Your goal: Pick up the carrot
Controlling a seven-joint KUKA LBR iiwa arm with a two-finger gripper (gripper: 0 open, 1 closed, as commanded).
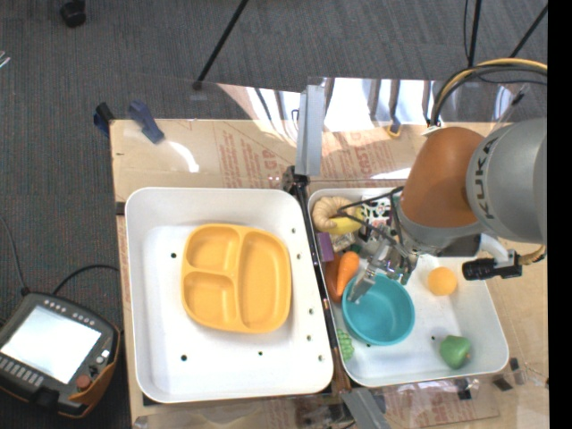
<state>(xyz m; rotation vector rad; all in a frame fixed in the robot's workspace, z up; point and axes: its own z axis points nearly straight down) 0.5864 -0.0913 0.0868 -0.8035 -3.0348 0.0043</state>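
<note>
End effector point(368, 275) low in right bin point(487, 324) just beside carrot point(344, 273), above teal bowl point(379, 313), finger state can't tell; carrot not lifted, grasp and lift left

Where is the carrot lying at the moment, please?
The carrot lies in the right bin, against its left wall, just above the teal bowl and below the banana, with the gripper beside it.

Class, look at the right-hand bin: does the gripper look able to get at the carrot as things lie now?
Probably yes. The gripper hangs right beside the carrot, whose top is bare. But the teal bowl and the bin's wall crowd it on either side, leaving the fingers little room.
</note>
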